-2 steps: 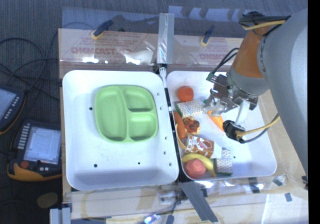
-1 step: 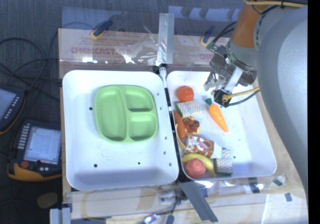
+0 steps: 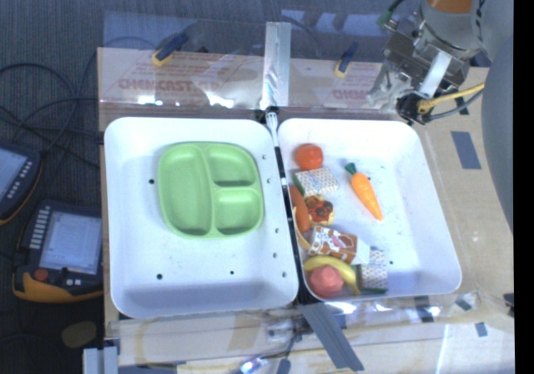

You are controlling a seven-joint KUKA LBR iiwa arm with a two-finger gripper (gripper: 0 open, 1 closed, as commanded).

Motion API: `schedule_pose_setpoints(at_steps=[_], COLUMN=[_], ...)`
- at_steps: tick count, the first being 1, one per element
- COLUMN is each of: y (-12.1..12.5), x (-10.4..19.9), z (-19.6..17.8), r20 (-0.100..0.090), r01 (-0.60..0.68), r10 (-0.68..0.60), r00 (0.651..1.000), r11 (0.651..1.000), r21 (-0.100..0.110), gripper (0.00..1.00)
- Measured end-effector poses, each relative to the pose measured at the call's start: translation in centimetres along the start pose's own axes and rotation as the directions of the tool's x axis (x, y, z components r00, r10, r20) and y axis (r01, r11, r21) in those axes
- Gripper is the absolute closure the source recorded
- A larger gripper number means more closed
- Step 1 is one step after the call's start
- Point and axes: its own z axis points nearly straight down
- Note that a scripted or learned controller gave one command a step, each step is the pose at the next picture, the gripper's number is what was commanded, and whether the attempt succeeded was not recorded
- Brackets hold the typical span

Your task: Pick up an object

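Camera view: no object is yet picked up.
Gripper (image 3: 399, 90) is held beyond the right bin (image 3: 434, 197); finger state cannot be determined.

The bench (image 3: 467, 222) occupies the centre of the frame. Two shallow white bins rest directly on it, side by side and touching along their inner edges: the left bin (image 3: 125, 222) at centre left, the right bin (image 3: 421, 197) at centre right. Tape strips (image 3: 465, 149) mark the bench surface at right.
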Motion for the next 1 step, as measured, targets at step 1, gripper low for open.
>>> schedule_pose_setpoints(at_steps=[1], y=[0.26], x=[5.06], z=[2.01], r20=[0.002], r01=[-0.331], r10=[0.331], r00=[0.944], r11=[0.944], r21=[0.001], gripper=[1.0])
